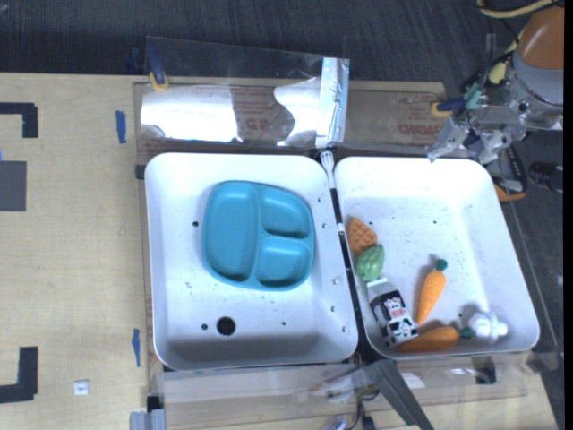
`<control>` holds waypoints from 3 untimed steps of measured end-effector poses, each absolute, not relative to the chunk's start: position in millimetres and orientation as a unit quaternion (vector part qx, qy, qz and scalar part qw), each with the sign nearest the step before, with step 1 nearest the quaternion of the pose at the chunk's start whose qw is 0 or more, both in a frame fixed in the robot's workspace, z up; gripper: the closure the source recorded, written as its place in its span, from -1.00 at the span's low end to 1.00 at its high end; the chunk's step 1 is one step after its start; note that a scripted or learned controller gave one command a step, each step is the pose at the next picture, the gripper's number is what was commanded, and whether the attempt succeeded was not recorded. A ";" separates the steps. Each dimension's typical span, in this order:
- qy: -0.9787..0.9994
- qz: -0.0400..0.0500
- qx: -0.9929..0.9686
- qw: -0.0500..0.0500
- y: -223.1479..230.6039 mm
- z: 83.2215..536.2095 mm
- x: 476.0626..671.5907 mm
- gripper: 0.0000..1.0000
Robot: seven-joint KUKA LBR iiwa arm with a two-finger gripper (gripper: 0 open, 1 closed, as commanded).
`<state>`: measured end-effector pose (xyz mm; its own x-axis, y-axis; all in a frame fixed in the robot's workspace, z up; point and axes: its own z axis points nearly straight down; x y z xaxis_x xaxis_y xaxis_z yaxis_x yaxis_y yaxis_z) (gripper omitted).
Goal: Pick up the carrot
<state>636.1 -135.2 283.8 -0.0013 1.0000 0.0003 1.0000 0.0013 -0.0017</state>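
At the upper right of the frame, my two-finger gripper (466, 143) hangs above the far rim of the right shallow white bin (466, 191), with my grey arm and its orange band (543, 43) reaching in from the corner behind it. Whether the tool is spread or closed I cannot tell, because the metal parts there blur together; nothing shows between them.

The small orange carrot with a green top (431, 292) lies in the lower middle of that right bin, tilted, its green end pointing up the frame. It is well apart from my gripper. Along the bin's left wall sit a tan waffle-shaped piece (361, 234), a green leafy toy (370, 262) just below it, and a little black-and-white carton (391, 309) below that. Near the bottom rim lies a longer orange piece (432, 337), with a white lumpy object (484, 327) beside it at the lower right.

The left shallow white bin (170, 240) holds a blue divided plastic tray (258, 233) at centre frame.
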 end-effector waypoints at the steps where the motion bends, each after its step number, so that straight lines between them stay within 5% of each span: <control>1: -0.715 0.002 -0.699 0.004 -117.4 133.3 578.9 -1.00; 2: -0.673 0.000 -0.739 -0.002 -185.6 86.3 524.6 -1.00; 3: -0.815 -0.001 -0.579 -0.003 -163.3 86.9 481.6 -1.00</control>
<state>481.6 -163.3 86.9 -0.3291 0.9443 -0.0034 0.9443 0.3291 0.0060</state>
